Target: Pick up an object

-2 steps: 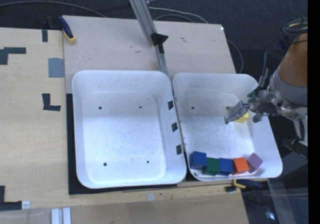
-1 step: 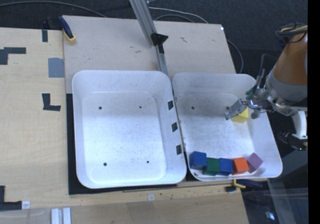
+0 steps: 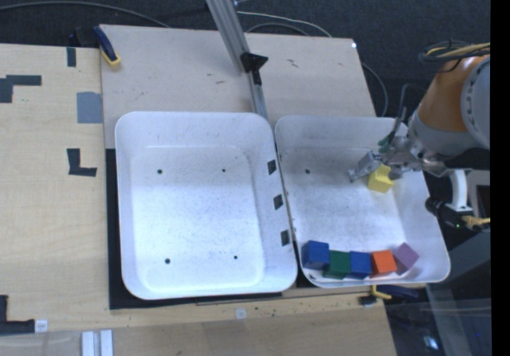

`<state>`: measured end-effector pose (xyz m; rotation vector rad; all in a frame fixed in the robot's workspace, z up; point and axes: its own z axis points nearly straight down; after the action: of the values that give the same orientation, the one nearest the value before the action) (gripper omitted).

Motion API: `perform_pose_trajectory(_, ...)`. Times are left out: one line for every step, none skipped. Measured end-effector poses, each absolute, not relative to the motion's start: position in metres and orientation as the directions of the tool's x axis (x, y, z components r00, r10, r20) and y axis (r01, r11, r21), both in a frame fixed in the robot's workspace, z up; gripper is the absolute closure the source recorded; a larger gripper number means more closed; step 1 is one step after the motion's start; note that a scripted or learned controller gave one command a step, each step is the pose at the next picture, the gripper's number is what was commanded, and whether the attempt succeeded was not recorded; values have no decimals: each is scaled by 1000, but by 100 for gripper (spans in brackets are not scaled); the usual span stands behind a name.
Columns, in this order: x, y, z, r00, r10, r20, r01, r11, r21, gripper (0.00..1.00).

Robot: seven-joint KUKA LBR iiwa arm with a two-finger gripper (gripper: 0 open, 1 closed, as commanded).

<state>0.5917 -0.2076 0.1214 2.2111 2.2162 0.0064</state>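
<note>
Yellow block between pincer fingers.

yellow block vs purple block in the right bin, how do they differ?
The yellow block sits at the tip of the gripper, in the upper half of the right bin; the purple block lies at the bin's near edge. The yellow block is alone, away from other blocks; the purple block ends a row beside the orange block. Both are small cubes of similar size.
</note>
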Motion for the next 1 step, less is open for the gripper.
perform_pose_trajectory(578,-205,123,-2,1000,-6,1000,2,8,0)
